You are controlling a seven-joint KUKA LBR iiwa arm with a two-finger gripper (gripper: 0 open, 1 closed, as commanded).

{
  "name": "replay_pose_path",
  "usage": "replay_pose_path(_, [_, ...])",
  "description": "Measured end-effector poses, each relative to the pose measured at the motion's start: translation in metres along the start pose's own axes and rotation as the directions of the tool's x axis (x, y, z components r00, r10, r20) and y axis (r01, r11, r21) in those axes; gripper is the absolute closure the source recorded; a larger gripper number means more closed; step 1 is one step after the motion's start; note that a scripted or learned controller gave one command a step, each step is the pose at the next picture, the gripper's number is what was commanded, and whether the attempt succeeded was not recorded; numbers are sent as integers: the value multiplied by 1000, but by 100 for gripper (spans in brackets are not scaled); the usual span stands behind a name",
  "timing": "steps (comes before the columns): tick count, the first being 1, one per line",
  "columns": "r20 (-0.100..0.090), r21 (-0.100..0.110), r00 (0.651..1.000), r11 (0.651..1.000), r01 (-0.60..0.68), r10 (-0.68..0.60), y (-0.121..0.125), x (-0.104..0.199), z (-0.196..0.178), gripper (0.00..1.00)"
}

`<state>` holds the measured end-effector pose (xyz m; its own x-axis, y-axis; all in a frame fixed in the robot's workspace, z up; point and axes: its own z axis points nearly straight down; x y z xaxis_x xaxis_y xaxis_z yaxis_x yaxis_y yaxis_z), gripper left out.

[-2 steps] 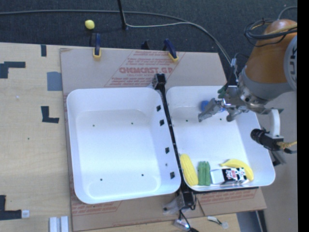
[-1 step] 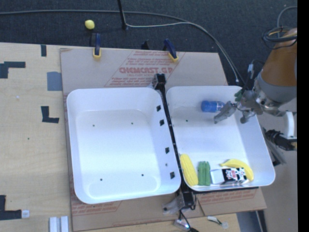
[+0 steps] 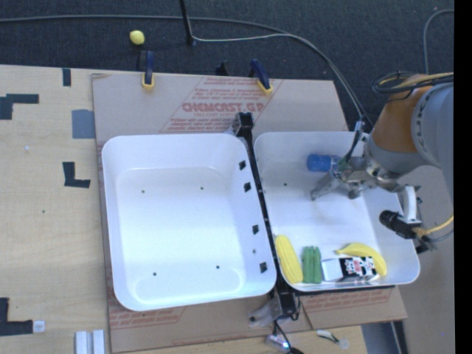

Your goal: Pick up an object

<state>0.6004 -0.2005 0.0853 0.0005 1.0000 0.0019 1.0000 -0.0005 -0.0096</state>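
Partly hidden behind the gripper [image 3: 333,184], a blue object [image 3: 320,162] lies in the right bin [image 3: 295,150]. Its shape is hard to make out. Whether the gripper grasps anything, I cannot tell.

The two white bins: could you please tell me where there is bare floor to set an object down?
The left bin shows bare floor from wall to wall. In the right bin, the middle is free, between the blue object beside the gripper and the near-wall row: corn cob, green object, black-and-white packet, banana. That near strip is crowded.
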Motion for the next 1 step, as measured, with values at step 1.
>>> replay_pose_path(1, [4, -14, 1000, 1000, -1, 1, -43, -19, -72, 0])
